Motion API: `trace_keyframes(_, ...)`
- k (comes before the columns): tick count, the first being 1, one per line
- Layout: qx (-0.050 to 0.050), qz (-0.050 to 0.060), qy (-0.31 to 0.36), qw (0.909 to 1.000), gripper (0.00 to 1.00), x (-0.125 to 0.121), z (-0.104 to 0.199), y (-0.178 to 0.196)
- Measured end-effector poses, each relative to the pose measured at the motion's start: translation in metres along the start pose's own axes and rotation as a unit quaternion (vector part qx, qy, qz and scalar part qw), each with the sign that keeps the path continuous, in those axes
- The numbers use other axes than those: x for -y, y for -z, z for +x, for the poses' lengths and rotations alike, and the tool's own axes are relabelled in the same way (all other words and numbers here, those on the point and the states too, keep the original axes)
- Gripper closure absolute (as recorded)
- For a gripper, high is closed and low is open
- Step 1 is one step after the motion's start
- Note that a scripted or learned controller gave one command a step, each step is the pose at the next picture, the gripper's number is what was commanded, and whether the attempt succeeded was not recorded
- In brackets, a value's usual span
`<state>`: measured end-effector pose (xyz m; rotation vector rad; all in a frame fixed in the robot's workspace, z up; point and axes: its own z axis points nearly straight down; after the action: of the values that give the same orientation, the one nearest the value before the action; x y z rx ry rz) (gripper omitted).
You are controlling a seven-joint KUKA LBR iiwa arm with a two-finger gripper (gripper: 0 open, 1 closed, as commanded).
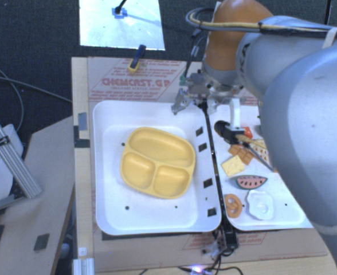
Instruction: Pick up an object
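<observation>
Trouble looks likeliest at the divider between the two shallow white bins point(108, 171): the two-finger gripper point(192, 99) hangs over its far end, its opening impossible to judge from here. The small food-shaped toys point(243, 171) sit in the right bin and the yellow three-compartment plastic tray point(157, 161) in the left, so a straight descent could strike the rim, I think, and grasp nothing.
</observation>
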<state>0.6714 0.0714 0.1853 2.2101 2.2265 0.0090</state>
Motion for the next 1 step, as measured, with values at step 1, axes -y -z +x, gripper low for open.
trace_keyframes(1,-0.002,0.003,0.001,1.0000,0.00,0.1179,0.0446,0.0912)
